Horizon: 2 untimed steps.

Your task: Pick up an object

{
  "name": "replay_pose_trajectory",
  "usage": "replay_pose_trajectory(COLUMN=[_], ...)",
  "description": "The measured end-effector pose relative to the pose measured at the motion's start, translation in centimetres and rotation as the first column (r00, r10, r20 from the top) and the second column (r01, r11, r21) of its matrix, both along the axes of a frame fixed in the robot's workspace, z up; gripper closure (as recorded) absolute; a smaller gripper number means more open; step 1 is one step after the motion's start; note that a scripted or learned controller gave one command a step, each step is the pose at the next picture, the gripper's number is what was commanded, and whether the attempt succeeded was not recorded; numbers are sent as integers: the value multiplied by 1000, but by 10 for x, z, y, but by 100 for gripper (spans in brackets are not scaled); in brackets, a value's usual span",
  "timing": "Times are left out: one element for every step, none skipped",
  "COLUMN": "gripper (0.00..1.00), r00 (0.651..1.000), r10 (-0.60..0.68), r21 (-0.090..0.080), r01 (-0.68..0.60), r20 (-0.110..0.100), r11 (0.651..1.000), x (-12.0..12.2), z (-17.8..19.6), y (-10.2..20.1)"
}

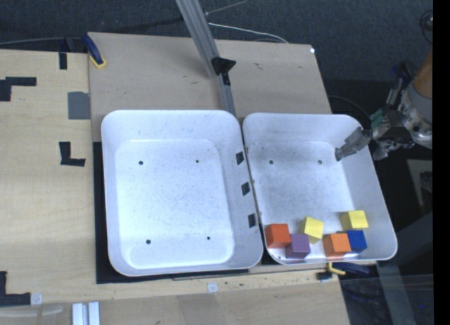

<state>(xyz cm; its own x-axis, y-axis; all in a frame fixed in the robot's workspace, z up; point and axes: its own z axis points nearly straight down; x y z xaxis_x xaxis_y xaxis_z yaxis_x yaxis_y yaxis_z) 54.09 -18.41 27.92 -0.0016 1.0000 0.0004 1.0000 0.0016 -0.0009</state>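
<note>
Several small cubes lie along the near edge of the right bin [295,169]: an orange cube [278,234], a purple cube [299,245], a yellow cube [313,227], a second orange cube [337,243], a blue cube [356,240] and a second yellow cube [355,219]. My gripper [361,153] hovers over the right bin's far right rim, well behind the cubes. It is open, with nothing between its fingers. One finger [348,149] slants down and left over the bin floor.
The left bin [169,190] sits beside the right one, with black clips along their shared wall. A slanted metal rail [197,21] crosses the bench behind the bins. Cables and dark floor lie off the bench to the right.
</note>
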Motion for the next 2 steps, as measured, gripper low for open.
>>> replay_pose_trajectory(gripper=[0,0], r00=[1000,1000], r10=[0,1], r21=[-2,-1], r01=[0,-1], r20=[0,6], r11=[1000,1000], x=[115,70], z=[-147,-68], y=[-25,4])
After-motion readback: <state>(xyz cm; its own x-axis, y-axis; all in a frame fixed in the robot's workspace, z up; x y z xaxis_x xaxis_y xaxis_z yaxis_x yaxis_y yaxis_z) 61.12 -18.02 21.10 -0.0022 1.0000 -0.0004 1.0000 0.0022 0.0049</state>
